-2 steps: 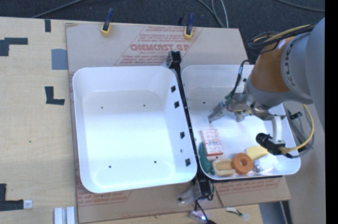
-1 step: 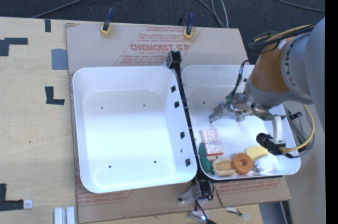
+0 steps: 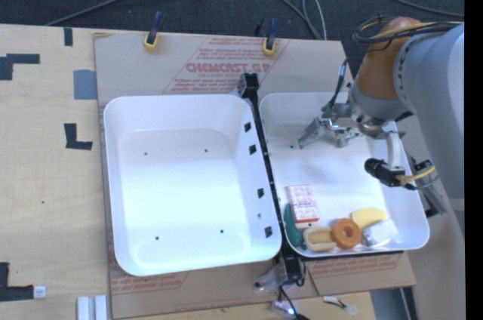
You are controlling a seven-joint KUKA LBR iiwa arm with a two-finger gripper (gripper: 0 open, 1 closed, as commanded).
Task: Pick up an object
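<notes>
Above right bin's [image 3: 413, 239] bare floor, tool [image 3: 311, 134]

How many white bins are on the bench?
2. The left bin sits in the middle of the bench. The right bin is right beside it, under the gripper, with small objects at its near end.

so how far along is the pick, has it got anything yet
Nothing looks picked yet. The pincer hangs over the bare upper part of the right bin, with nothing visible between its fingers. The objects all sit along the bin's near edge: a small box, an orange ring, a yellow piece. Still left: moving to an object, closing on it and lifting.
</notes>
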